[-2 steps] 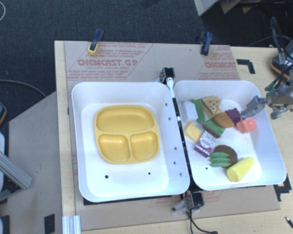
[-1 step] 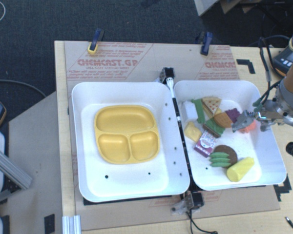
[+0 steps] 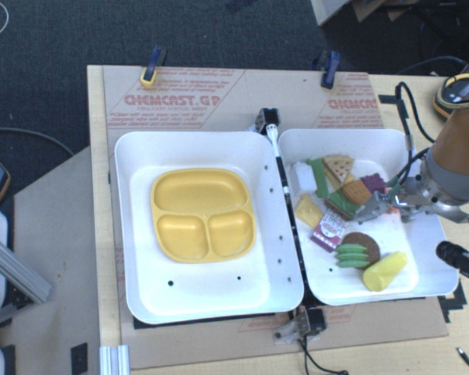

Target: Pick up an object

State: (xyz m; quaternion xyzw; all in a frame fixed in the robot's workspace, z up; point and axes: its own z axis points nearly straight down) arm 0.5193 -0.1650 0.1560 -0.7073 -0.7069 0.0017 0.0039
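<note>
The objects to pick from lie heaped in the right bin (image 3: pixel 391 143), mostly in its left half. Nearest the gripper (image 3: pixel 392 202) are a purple block (image 3: pixel 373 184) and a tan-orange piece (image 3: pixel 358 193), both just off its tip at about 10 o'clock; whether either touches it cannot be told. A dark green piece (image 3: pixel 341 205) sits under the tan one at its 7 o'clock. Towards 12 o'clock of the heap lie a waffle-patterned cracker (image 3: pixel 338 166) and a long green strip (image 3: pixel 320 176), with a white item (image 3: pixel 303 176) at the strip's 9 o'clock. A yellow wedge (image 3: pixel 307 211) lies by the bin's left wall, and a purple and white packet (image 3: pixel 328 231) is at the wedge's 4 o'clock. At 6 o'clock of the heap a brown disc (image 3: pixel 366 243) has a green ridged piece (image 3: pixel 346 255) lying against it, and a yellow oblong toy (image 3: pixel 384 272) lies at the disc's 5 o'clock, close to the near rim.

The gripper hangs low over the bin at 3 o'clock of the heap, on the grey arm (image 3: pixel 453 158) with cables around the wrist. Whether it is open or closed cannot be told, and nothing can be seen held in it.

The left bin (image 3: pixel 133 233) holds a yellow divided plate (image 3: pixel 203 213), lying flat. Both bins rest on a brown board (image 3: pixel 102 170) with red lettering, clamped at 12 o'clock by a yellow clamp (image 3: pixel 150 69) and a blue clamp (image 3: pixel 329 69)
</note>
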